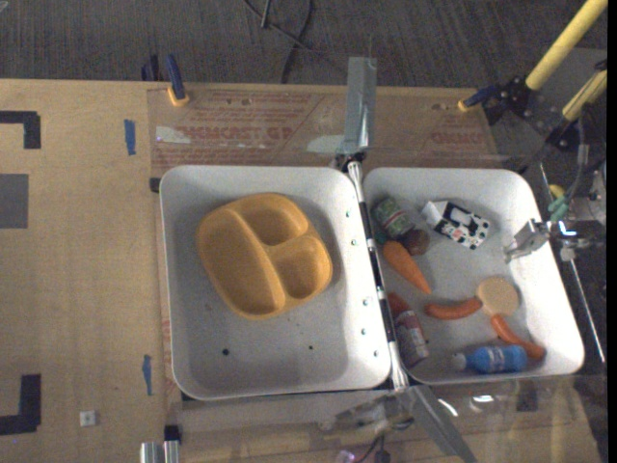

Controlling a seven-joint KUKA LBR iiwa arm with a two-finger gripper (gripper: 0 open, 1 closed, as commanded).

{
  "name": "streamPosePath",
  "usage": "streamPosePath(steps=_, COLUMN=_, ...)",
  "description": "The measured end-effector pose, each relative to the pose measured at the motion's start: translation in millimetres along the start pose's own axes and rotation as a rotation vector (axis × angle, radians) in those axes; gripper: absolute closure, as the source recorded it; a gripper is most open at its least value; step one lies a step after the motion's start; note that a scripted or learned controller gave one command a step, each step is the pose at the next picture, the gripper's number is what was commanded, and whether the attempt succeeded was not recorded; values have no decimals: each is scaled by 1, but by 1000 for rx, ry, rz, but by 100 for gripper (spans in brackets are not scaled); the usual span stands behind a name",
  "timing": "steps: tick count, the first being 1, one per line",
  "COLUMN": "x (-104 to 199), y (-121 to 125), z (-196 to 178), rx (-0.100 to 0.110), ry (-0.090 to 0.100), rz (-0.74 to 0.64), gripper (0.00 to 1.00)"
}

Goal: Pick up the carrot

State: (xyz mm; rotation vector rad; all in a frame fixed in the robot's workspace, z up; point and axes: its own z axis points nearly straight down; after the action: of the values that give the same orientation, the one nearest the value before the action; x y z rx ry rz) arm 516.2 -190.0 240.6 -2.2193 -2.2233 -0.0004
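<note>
The carrot (407, 267) is seen lying in the right bin (521, 183), close to its left wall, tip pointing toward the near right. A green can (390, 216) lies just beside its far end, and a small dark brown item (416, 241) is touching or nearly touching its top. The gripper (530, 239) is placed at the bin's right edge, well apart from the carrot; whether it is spread or closed cannot be told. A crowded grasp may be expected: the can or the wall could be struck, and the tapered carrot could slip free. A sausage (453, 309) nearby could be mistaken for it.
</note>
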Motion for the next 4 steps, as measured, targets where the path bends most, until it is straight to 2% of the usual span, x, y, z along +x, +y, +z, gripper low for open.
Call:
streamPosePath(steps=1, x=-23, y=3, z=69, rx=1, ry=0, rz=6, gripper=0)
streamPosePath(steps=2, x=30, y=16, z=152, rx=-6, ry=-2, rz=-168, gripper=0)
streamPosePath(steps=3, x=77, y=96, z=154, rx=-5, ry=-1, rz=-134, gripper=0)
streamPosePath(steps=4, x=85, y=100, z=154, rx=1, ry=-4, rz=-536, gripper=0)
